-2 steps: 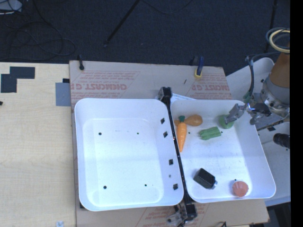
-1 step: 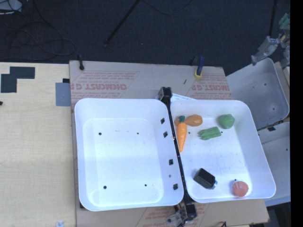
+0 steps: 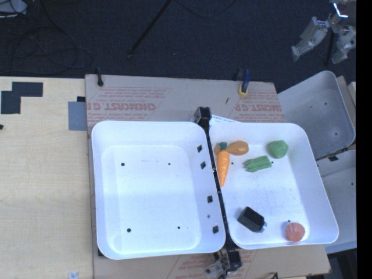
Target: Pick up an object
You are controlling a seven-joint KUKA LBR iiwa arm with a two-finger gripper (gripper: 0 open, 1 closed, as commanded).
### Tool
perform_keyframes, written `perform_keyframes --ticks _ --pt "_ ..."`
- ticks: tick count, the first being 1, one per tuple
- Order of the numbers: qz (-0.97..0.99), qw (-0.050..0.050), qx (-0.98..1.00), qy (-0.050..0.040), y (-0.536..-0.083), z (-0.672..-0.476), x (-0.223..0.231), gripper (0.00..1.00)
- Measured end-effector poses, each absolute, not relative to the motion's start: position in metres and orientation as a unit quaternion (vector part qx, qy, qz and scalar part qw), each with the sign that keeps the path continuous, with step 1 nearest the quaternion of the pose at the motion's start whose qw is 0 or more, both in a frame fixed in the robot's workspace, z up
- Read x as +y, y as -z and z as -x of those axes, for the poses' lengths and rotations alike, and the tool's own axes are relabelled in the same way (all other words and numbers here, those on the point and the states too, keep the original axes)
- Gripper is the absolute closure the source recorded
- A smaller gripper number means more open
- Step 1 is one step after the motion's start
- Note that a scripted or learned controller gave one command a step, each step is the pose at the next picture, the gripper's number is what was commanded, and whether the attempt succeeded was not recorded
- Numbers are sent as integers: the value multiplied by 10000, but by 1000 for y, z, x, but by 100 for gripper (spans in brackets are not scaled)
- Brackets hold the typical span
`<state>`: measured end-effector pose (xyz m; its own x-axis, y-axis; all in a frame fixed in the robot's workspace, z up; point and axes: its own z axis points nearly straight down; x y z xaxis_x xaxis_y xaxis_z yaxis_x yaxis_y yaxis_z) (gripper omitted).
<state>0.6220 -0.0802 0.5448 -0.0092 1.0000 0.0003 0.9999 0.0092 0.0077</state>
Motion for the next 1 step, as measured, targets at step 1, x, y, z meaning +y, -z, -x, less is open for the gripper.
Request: perform_keyframes --ticks 1 --pt "-7043 -25 7099 9 -537 -605 -4 0"
